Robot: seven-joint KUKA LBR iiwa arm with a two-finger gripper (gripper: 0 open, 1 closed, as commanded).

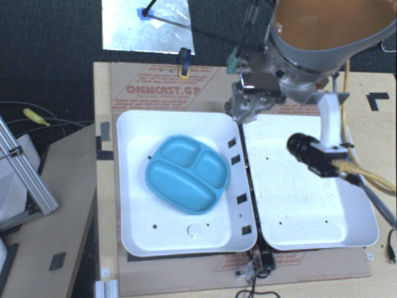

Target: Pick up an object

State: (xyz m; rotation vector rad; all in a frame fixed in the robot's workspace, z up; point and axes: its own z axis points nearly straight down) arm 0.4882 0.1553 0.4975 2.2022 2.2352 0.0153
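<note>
From the overhead camera, you see the blue plate (187, 174), a divided tray with three compartments, lying flat in the left bin (133, 185). It sits a little above the middle of that bin's floor, with its long axis slanting from upper left to lower right. White floor shows all round it: a broad strip below, narrower strips on the left and along the top, and only a thin margin between its right edge and the wall shared with the right bin (322, 228).

The gripper (248, 107) hangs at the top end of that shared wall, over the far rims of both bins where they meet. It is up and to the right of the plate and well apart from it, touching nothing you can make out. Whether it is apart or together you cannot tell, because the metal parts there blur into one dark cluster beneath the wrist.

The arm (329, 23) fills the upper right, its orange band above the grey wrist. A black cylinder (310, 154) on a white bracket (330, 123) juts over the upper part of the right bin, with a yellow cable (372, 177) trailing off rightward.

The bins rest on a cardboard sheet (161, 85) printed with red lettering. A small round mark (195, 230) shows on the left bin's floor below the plate.
</note>
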